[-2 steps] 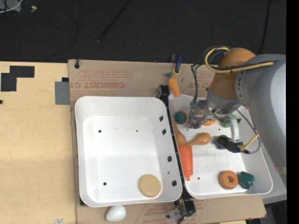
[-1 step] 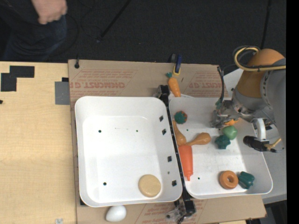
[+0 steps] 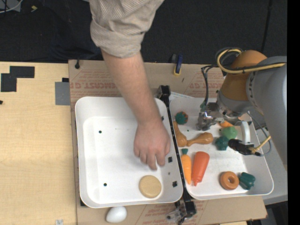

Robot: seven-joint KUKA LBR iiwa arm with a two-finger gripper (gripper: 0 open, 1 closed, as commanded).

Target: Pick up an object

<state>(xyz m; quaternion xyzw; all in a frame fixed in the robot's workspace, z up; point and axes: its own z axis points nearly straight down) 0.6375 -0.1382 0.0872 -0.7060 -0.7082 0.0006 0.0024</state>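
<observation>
My gripper hangs low over the back of the right bin, between a small dark green piece and a green toy. Just in front of it lies a tan drumstick. A small orange piece peeks out beside the wrist. Nearer the front lie an orange carrot, a red-orange carrot-shaped toy, a brown donut and a green pepper. A second green piece sits by the drumstick's end.
A person's arm and hand reach from the top into the left bin, just above a tan round disc. A white egg lies outside the bins at the front. A black divider separates the bins.
</observation>
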